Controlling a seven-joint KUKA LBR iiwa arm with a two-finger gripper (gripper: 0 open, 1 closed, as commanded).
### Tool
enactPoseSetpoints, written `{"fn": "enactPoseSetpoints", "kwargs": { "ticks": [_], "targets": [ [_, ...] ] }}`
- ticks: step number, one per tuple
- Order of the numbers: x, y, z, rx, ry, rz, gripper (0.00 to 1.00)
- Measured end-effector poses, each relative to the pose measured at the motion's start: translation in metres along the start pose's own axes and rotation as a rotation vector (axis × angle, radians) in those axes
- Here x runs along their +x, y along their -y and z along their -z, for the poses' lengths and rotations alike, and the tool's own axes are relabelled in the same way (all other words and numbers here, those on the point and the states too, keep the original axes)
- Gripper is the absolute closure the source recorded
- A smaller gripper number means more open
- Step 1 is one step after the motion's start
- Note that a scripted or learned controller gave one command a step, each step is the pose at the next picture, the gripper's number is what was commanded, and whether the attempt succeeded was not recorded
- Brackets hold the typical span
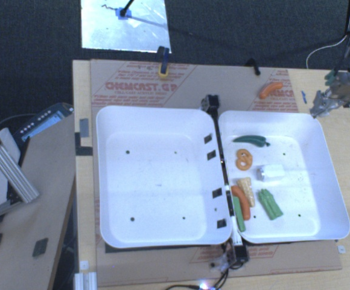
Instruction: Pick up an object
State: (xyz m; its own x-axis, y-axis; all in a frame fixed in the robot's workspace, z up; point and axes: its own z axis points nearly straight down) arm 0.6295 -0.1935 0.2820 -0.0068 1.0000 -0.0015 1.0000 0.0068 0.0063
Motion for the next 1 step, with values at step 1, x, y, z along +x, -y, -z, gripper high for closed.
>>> {"fn": "enactPoseSetpoints", "kwargs": {
  "ticks": [1],
  "targets": [
    [0.0628,0.1393,-0.1993,0.02,-0.007,-0.007,1.0]
  ]
}}
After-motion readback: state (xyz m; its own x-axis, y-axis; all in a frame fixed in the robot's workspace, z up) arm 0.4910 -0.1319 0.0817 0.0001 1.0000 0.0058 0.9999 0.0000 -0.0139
